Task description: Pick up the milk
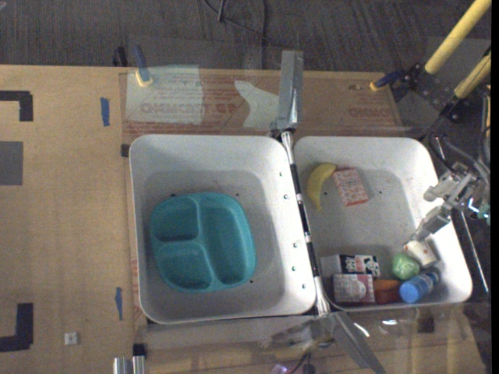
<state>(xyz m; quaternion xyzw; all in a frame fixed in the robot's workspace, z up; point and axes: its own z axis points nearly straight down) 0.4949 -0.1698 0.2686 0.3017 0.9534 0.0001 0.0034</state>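
Camera view from my end: two bins, left bin (148, 170) with one teal tray (201, 241). Right bin (390, 162) has one banana (318, 182), three cartons; milk (360, 265) sits near the front edge. Gripper (425, 236) hovers at right, jaws — can't tell.

Brown bench (62, 224) with two white bins side by side. In the left bin (140, 209), a teal divided plate (201, 241), lying flat towards the near left. In the right bin (390, 142), near the far left corner, a yellow banana (318, 181), and just beside it a small red-and-white box (350, 187). Along the near wall of that bin, from left to right: a pink carton (352, 288), an orange item (386, 290) too hidden to name, a green ball (405, 266), a blue bottle (417, 287) on its side. On the bench beyond the left bin, a strip of blue tape (104, 111). At the far right, past the bench, yellow poles (460, 28) on a slant.
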